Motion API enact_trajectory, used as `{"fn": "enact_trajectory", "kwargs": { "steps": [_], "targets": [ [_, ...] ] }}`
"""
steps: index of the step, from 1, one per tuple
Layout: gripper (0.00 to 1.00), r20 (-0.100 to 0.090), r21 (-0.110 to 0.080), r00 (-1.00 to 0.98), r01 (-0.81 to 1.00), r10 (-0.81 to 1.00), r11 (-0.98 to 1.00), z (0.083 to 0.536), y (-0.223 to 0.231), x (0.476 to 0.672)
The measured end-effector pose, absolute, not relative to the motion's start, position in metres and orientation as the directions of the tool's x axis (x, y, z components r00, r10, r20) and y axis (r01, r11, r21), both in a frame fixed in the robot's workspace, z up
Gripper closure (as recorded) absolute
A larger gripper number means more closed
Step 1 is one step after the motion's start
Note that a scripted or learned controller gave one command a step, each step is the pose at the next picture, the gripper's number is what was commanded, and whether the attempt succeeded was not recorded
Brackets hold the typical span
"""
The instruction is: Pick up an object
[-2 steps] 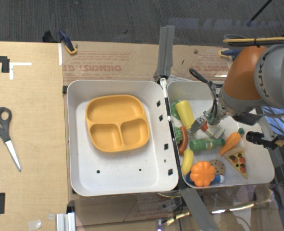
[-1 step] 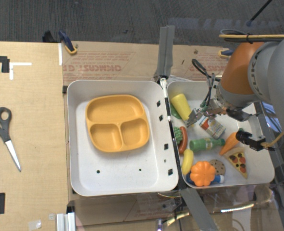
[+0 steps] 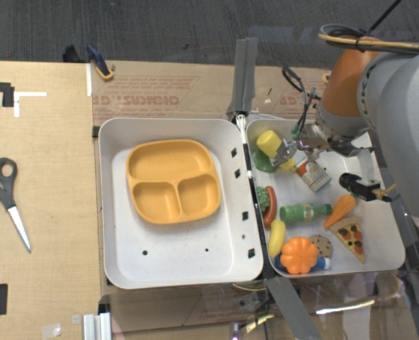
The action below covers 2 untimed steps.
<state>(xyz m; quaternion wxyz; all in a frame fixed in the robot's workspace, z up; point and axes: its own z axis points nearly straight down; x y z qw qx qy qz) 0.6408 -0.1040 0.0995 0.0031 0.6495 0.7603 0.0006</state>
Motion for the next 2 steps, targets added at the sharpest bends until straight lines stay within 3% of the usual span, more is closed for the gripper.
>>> {"fn": "enact_trajectory", "kwargs": {
  "steps": [1,2],
  "targets": [
    [1.0,-0.005,0.005,-0.162,0.987,0.987,0.162,0.114,-0.103,0.642],
    [1.0,-0.002,0.0,-0.109,0.994,0.994,0.109,0.192,-0.055,0.659]
  ]
}}
